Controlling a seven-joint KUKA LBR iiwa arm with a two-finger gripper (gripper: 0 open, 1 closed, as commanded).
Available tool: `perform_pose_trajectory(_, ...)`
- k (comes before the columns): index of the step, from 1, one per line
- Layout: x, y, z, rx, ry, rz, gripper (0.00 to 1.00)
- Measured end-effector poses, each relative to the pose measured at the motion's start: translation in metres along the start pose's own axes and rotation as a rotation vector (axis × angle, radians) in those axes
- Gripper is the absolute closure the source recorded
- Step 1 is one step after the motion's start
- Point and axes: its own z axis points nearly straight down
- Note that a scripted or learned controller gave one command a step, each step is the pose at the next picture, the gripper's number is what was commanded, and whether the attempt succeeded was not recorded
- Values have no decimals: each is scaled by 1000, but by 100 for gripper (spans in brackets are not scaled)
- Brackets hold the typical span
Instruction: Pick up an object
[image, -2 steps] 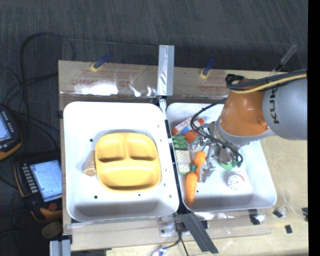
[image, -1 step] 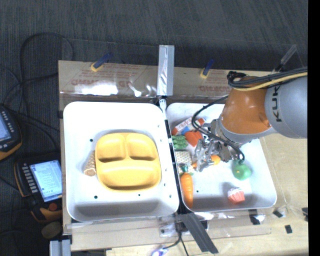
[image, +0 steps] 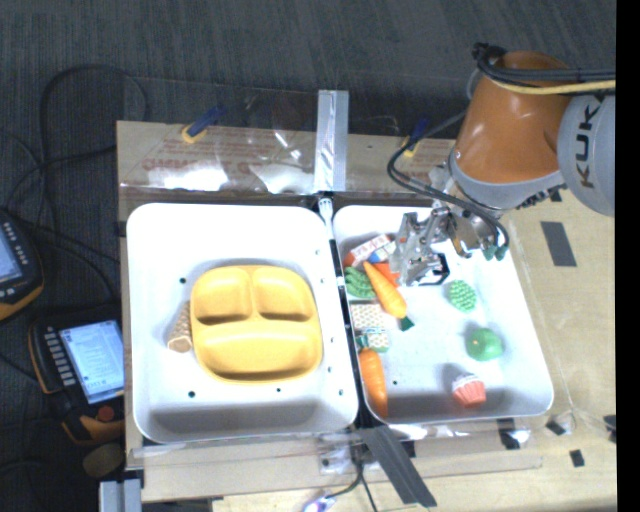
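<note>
Near bench edge, right bin (image: 535, 350): one pink-and-white cupcake toy (image: 468, 389) at 5 o'clock, one carrot (image: 372, 378) at 7 o'clock, long axis 12-to-6
Mid right bin: one green round toy (image: 485, 344), one green ridged toy (image: 461, 295)
Second carrot (image: 385, 288): leaf end toward 5 o'clock, long axis 11-to-5
Left bin (image: 145, 300): one yellow three-compartment tray (image: 256, 321), one cone (image: 180, 327) touching its 9 o'clock side
Gripper (image: 425, 262): above the right bin at 12 o'clock; open or closed, cannot tell
Writing: "KU" on arm (image: 585, 140)

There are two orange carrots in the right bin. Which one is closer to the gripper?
The upper carrot, lying slantwise just below-left of the gripper. The other carrot lies near the bin's front left corner.
</note>
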Motion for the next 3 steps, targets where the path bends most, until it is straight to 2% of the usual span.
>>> perform_pose_trajectory(3, -4, 1, -29, 1, -11, 1, 100)
